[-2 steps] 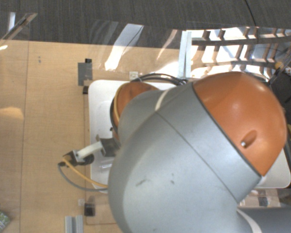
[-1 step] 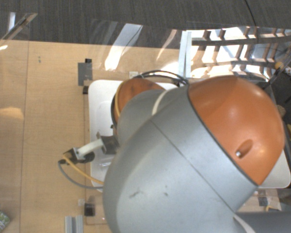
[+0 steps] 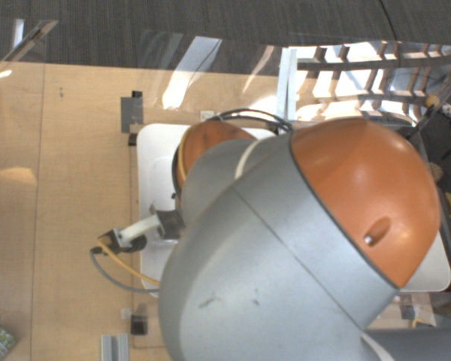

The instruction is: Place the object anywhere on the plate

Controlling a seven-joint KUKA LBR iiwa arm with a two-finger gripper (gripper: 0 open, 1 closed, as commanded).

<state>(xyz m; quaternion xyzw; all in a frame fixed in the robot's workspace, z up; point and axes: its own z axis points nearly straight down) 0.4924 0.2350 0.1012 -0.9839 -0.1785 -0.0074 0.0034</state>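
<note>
From my remote seat I can't tell what state the gripper is in; the arm's own bulk hides it. The arm (image 3: 301, 254) sits huge in the foreground, its grey casing and orange cap covering most of both bins. Of the white bin (image 3: 154, 164) I see just a strip of the left part, plus a sliver of white at the right under the orange dome. A white fitting (image 3: 139, 233) with yellow and grey cables (image 3: 116, 265) pokes out left over the wooden bench (image 3: 52, 201). I can't find the object or plate.
</note>
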